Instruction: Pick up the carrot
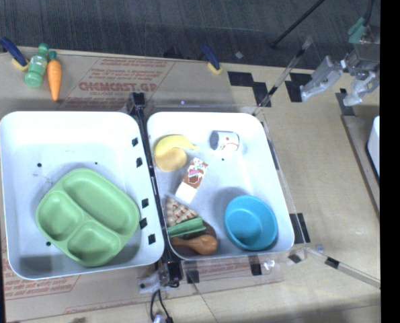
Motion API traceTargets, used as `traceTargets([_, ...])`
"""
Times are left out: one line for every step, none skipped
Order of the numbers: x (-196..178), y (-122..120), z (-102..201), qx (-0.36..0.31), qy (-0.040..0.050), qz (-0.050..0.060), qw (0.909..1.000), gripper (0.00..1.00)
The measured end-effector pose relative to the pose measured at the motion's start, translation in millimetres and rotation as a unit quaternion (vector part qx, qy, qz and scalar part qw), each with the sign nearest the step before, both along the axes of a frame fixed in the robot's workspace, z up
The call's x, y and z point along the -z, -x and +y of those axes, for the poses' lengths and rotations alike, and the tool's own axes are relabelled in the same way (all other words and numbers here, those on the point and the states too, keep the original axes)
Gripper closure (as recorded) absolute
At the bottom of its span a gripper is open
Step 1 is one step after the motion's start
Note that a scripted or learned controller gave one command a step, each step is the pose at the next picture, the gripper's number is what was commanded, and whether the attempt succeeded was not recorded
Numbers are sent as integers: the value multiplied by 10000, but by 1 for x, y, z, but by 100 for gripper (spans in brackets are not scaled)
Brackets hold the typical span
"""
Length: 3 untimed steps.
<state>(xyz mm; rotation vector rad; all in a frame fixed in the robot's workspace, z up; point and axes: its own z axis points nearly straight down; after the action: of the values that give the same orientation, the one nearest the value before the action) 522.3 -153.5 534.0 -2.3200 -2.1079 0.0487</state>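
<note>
The carrot (54, 78), orange with a green top, lies on the cardboard outside the bins, beyond the left bin's far left corner. It touches a small green bottle (35, 68) on its left. My gripper (334, 91) hovers at the far right of the bench, past the right bin's far corner and a long way from the carrot. Its two grey fingers (317, 84) stand apart, open, with nothing between them.
The left bin (25, 133) holds a green sectioned plate (87, 215). The right bin (267, 160) holds a blue bowl (251, 222), a banana (170, 151), a small can (224, 140), a carton (193, 178), a waffle (179, 212) and a drumstick (200, 242). Blue clamps (13, 52) hold the cardboard's far edge.
</note>
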Motion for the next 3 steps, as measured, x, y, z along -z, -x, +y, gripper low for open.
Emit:
traceTargets([46,0,-14,1472,-42,-103,9890,0])
traceTargets([34,0,-14,1418,-21,-81,9899,100])
traceTargets([35,0,-14,1416,-22,-79,9899,0])
